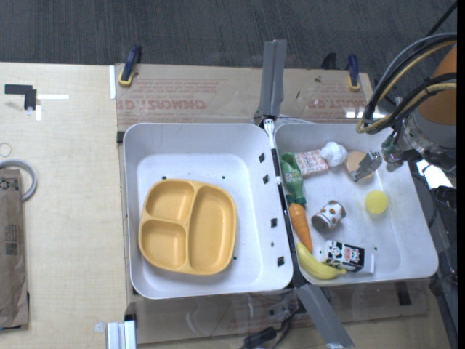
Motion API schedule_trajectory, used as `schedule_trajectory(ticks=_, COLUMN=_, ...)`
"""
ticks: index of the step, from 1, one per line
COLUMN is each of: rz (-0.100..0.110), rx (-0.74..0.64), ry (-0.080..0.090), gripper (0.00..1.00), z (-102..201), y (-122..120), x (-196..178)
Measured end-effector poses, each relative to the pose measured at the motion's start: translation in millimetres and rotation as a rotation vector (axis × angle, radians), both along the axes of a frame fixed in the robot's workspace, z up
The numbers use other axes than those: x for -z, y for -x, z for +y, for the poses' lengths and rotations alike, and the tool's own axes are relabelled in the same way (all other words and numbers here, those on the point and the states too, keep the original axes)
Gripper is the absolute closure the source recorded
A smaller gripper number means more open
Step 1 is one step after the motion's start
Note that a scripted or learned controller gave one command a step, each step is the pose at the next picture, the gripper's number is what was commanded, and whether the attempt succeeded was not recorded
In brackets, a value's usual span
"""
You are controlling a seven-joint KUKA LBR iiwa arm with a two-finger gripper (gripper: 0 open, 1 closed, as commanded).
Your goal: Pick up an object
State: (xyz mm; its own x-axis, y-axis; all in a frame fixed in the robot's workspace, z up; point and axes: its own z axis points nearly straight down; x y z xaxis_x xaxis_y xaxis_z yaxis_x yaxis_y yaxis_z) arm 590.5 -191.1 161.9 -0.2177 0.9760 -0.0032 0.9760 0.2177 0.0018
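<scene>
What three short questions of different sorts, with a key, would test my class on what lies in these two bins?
1. True or false: the yellow divided plate lies in the left bin.
2. Which lies nearest the yellow ball? A) banana B) spotted cup C) carrot
3. Fill in: the hand hovers over the ___ bin.

Key: 1 true; 2 B; 3 right. The carrot and banana lie along the right bin's left wall.
</scene>
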Motion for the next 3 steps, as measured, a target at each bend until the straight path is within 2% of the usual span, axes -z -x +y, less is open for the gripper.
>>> schedule_trajectory(ticks=1, rz=0.006, rx=0.28, ry=-0.013, gripper=0.0, z=-19, y=7, x=71)
schedule_trajectory(ticks=2, rz=0.003, rx=0.297, ry=-0.007, gripper=0.0, z=-16, y=26, x=70)
schedule_trajectory(ticks=3, rz=0.001, rx=0.299, ry=-0.004, gripper=1.0, z=-19, y=26, x=61)
